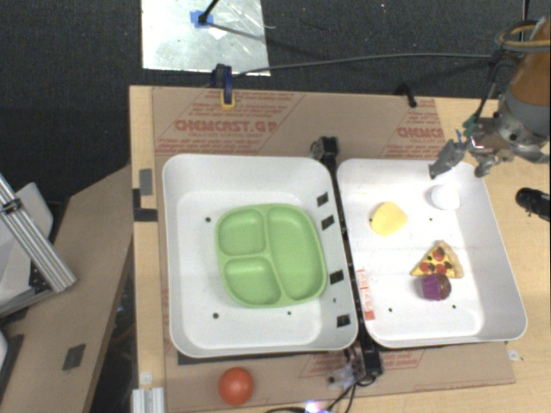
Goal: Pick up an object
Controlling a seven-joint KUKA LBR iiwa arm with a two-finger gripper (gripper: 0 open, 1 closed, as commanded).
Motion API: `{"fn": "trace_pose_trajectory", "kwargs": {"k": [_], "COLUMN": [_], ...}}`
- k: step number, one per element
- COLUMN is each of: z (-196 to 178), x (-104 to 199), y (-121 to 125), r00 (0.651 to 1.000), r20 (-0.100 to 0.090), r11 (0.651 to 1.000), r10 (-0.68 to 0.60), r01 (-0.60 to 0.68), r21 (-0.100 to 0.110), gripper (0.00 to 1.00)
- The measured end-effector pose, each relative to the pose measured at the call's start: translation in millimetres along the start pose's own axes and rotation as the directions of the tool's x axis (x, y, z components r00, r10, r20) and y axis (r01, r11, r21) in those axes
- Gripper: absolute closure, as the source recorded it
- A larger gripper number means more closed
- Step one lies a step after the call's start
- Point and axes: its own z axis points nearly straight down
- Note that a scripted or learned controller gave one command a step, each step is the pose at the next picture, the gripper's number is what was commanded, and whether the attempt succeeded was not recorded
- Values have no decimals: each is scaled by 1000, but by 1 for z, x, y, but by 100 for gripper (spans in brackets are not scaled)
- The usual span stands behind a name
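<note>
Bench: 2 white bins [504, 256]; gripper [461, 160] fingers apart above white ball [444, 197].

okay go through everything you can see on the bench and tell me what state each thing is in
end effector: fingers spread, holding nothing, above right bin's far edge
green tray: flat in left bin, compartments bare
yellow piece: loose in right bin
white ball: loose, near end effector
pizza slice: flat, touching purple piece
red ball: outside bins
</note>
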Motion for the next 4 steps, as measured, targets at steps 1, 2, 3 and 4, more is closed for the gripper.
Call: {"fn": "trace_pose_trajectory", "kwargs": {"k": [1,2,3,4], "z": [62,105,146,134], "x": [2,-1,-2,-4], "y": [-2,0,-2,-2], "r00": [1000,1000,1000,1000], "r20": [-1,0,-4,1], "r11": [1000,1000,1000,1000], "r10": [1,2,3,3], "r01": [-1,-2,-3,-3], "r21": [4,2,16,14], "gripper": [0,0,0,100]}}
